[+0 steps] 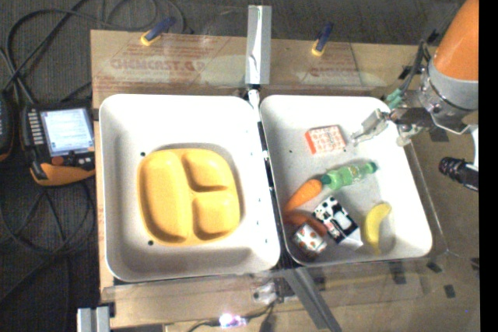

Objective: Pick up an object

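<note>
Dark carpet with loose cables surrounds the surface (156, 62), which carries two white bins side by side. Landmark: right bin (422, 241).

- Left of it, the other bin (117, 245) holds a yellow divided tray (190, 193).
- Inside the right bin: red-and-white card (324, 139) near the back wall; green bottle (350, 173) just in front of the card; carrot (303, 193) touching the bottle's left end; black-and-white block (335, 218) in front of the carrot; brown-red object (309, 237) at the front-left corner; banana (377, 227) at the front right.
- Gripper (372, 125) hovers over the back-right part of the bin, just right of the card. Nothing sits between the fingers (364, 133); whether they're open or closed, can't tell at this resolution.

Step, my read: approach phase, no pick yet, all objects resting on the bin floor. The card is closest but lies flat, probably a poor two-finger target. Bottle or banana looks better: raised profile, room on both sides. Next move calls for shifting toward the bin's front, aligning across the bottle's narrow axis, then descending. Risk: clipping the carrot at the bottle's left end.
</note>
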`<state>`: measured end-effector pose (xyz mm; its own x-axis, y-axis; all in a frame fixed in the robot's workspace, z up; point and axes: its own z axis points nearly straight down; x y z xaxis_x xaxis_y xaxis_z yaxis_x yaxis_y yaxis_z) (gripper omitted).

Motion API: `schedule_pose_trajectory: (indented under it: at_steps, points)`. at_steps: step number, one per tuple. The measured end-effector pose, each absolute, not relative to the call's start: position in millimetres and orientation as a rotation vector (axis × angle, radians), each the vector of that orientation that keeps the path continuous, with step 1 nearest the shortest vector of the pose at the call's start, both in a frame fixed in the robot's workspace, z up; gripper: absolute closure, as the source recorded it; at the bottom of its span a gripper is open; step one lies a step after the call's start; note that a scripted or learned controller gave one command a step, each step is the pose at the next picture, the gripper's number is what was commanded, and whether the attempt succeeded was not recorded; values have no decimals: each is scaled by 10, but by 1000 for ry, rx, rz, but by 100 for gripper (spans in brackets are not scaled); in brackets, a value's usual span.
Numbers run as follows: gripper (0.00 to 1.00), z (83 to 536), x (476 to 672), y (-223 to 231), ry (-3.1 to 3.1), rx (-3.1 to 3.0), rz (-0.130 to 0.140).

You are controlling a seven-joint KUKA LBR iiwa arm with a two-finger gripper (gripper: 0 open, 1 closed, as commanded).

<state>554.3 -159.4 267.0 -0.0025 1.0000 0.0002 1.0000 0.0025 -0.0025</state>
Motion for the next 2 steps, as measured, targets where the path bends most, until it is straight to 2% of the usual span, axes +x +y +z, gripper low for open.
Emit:
schedule_pose_trajectory:
  at_steps: [1,2]
  points:
    - [0,1402,5757,-1149,-2225,-2212,3]
    - [0,1636,5941,-1769,-2279,-2162,3]
